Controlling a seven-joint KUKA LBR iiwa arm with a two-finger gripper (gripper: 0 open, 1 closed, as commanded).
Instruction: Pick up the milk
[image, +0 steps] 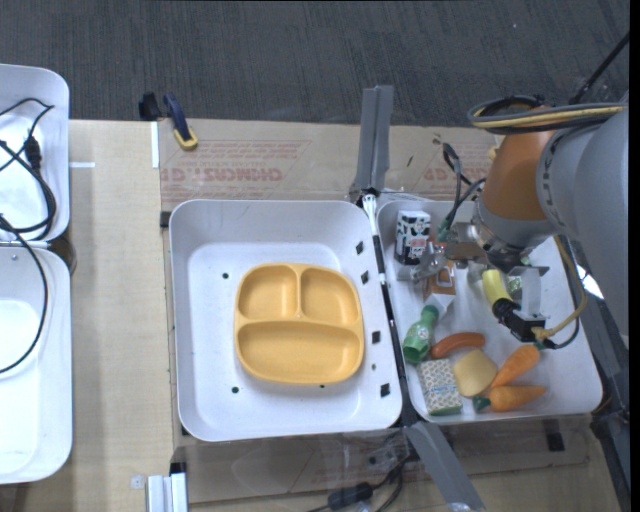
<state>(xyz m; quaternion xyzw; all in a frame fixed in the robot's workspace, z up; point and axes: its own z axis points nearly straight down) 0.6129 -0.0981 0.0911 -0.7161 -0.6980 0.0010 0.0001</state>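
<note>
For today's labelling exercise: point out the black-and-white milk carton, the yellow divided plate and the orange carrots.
Black-and-white milk carton (412, 236), camera view, its front face.
Yellow divided plate (299, 323), camera view, central ridge.
Orange carrots (516, 381), camera view, upper carrot's body.

Robotics lab test bench. Indicators: industrial arm (560, 170) with exposed cabling, two white bins (190, 300) on a wooden benchtop (110, 300), toy food (470, 375), a clamp (178, 122), grey carpet (300, 50).

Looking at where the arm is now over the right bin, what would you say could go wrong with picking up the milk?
The gripper sits beside the milk, which stands near the bin's back corner; closing here might knock it over rather than grasp it. The green bottle and sausage lie close below, so a toppled carton could land among them.
</note>
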